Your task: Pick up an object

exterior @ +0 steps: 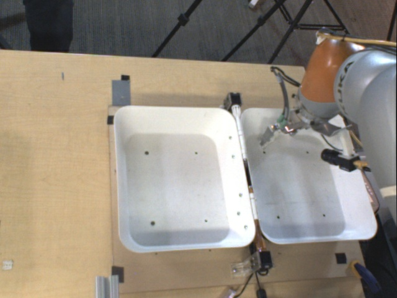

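Note:
My gripper (277,129) hangs low over the back left part of the right bin (310,228), close to its floor. It reaches in from the grey arm with the orange band (322,73) at the upper right. A small green and red spot shows at the gripper, too small to tell whether it is a separate thing. A dark, elongated piece (339,159) lies over the right side of that bin, beside the arm. Whether it is a loose object or part of the arm cannot be told.
The left bin (124,166) sits beside the right one, joined by a central divider rail (243,160). Bare wooden bench (56,166) spreads to the left. Clamps and brackets stand at the bins' corners. Tripod legs cross the floor behind the bench.

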